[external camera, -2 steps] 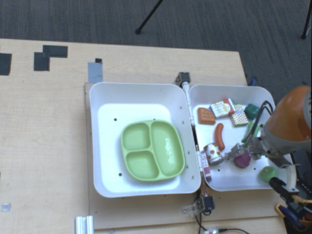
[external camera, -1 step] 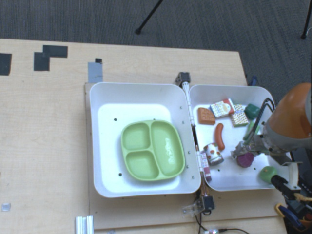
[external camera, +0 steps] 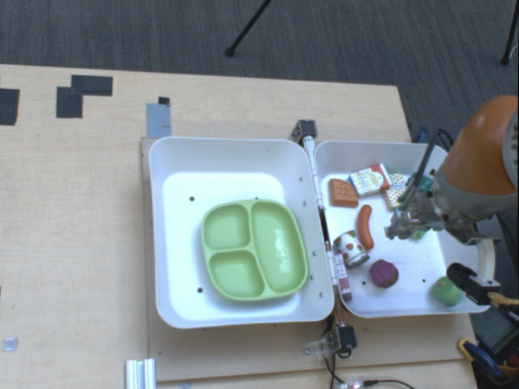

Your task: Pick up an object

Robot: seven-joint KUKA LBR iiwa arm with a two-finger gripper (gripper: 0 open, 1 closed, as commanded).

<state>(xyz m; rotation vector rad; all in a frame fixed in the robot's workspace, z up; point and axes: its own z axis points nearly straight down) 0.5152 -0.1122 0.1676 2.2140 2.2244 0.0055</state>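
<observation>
Reaching in over the right-hand white bin (external camera: pixel 422 294), the grey arm with its orange band (external camera: pixel 486 156) hangs its gripper (external camera: pixel 403 227) low among the clutter, seemingly because that bin holds every candidate for the pick; whether the jaws stand wide or narrow I cannot tell, as the dark wrist hides them, and nothing visibly sits between them. Well to the jaws' left lies the other white bin (external camera: pixel 174 217), a smooth moulded tray carrying a pale green divided plate (external camera: pixel 255 250) of glossy plastic with three rounded compartments. Nearer things are small toy foods. Just left of the jaws rests a red sausage (external camera: pixel 366 227), slim and rounded, probably the easiest shape to pinch. Beyond it, up-left, is a flat orange waffle-like cracker (external camera: pixel 343 193), and above the jaws some printed packets (external camera: pixel 375 180), boxy and thin. Below-left sit a small can (external camera: pixel 350 250) lying on its side and a dull purple lumpy fruit (external camera: pixel 383 274); below-right, near the bin's corner, a smooth green ball-shaped fruit (external camera: pixel 445 291).
</observation>
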